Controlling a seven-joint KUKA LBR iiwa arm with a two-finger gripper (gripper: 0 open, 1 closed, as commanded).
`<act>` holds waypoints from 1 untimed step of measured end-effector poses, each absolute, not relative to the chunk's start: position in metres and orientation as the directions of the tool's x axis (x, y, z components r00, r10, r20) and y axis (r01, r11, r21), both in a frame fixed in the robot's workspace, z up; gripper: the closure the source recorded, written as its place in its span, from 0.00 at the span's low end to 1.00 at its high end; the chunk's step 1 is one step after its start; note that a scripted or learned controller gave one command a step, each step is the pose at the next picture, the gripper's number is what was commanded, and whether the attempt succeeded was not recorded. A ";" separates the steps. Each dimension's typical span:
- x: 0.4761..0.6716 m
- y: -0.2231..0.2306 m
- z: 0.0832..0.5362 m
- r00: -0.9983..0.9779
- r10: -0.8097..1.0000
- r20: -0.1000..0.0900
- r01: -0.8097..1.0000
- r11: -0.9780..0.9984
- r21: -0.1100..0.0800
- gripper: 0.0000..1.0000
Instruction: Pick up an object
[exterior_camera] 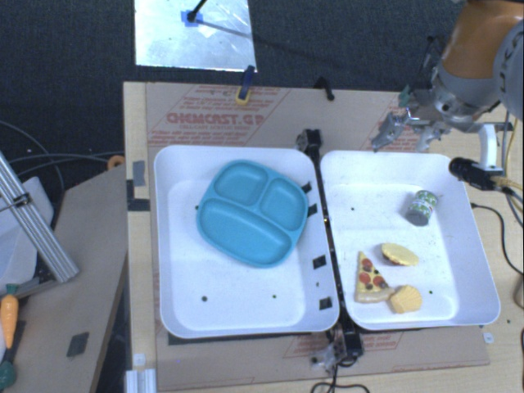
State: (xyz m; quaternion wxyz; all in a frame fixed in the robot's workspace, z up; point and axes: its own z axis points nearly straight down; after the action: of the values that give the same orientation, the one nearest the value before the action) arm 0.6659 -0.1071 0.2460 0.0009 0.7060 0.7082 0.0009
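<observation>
1. Two shallow white bins sit side by side on a brown cardboard sheet printed with red lettering, the left bin (188, 301) and the right bin (458, 301) touching along a dark middle seam.
2. Dark carpet lies beyond the bench, with a shiny silver sheet (195, 23) on it.
3. One smooth blue plastic plate (254, 213) with three compartments lies tilted in the left bin.
4. Four small things lie in the right bin: a grey-green can (422, 207) on its side, a flat yellow piece (399, 255), a pizza slice (371, 278) and a yellow chunk (405, 300).
5. Above the right bin's far rim, the metal gripper (407, 134) hangs with fingers apart, holding nothing.
</observation>
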 end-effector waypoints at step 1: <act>0.593 -0.112 0.122 0.001 1.000 0.003 1.000 -0.001 -0.014 0.00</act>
State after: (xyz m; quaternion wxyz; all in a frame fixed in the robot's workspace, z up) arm 0.5935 -0.1121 0.1221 -0.0061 0.7075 0.7067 -0.0041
